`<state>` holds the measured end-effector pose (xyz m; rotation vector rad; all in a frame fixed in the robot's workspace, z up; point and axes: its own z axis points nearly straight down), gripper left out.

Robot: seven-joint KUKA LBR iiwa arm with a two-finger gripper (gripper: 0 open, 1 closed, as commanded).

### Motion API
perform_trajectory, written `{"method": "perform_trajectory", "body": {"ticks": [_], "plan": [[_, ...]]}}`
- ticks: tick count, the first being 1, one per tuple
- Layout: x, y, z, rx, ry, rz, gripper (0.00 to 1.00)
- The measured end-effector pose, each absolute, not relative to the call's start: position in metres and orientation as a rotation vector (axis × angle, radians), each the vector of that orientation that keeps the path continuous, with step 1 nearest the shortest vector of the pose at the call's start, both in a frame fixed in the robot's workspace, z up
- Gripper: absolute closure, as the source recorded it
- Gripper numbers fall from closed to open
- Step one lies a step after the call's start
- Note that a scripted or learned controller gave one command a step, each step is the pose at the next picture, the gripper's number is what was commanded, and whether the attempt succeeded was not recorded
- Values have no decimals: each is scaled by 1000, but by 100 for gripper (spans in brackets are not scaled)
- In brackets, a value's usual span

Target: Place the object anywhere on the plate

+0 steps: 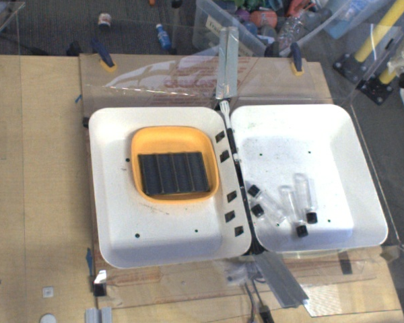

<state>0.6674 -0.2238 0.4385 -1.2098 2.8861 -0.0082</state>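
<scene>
1. Claw: whether it is open, closed or gripping anything cannot be told.
2. Nearest, in the front part of the shallow white right-hand bin (337, 123), two clear plastic tubes with black caps (301, 192) lie side by side, just apart.
3. Two small black pieces (254, 191) lie to their left, close to the wall where the bins meet.
4. The shallow white left-hand bin (114, 200) holds a square orange-yellow plate (175, 136) near its middle.
5. A dark ribbed rectangular slab (174, 172) lies flat on that plate, within its rim and towards its front edge.
6. Both bins stand on the pale wooden worktop (34, 180).
7. Farthest, beyond the worktop, a clear plastic tub of colourful toys (269, 9) sits on the floor.
</scene>
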Motion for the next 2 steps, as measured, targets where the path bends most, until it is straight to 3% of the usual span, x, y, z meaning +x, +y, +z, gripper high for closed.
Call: {"method": "perform_trajectory", "body": {"ticks": [2], "plan": [[668,-221,438,-1932,2463,-10,100]]}}
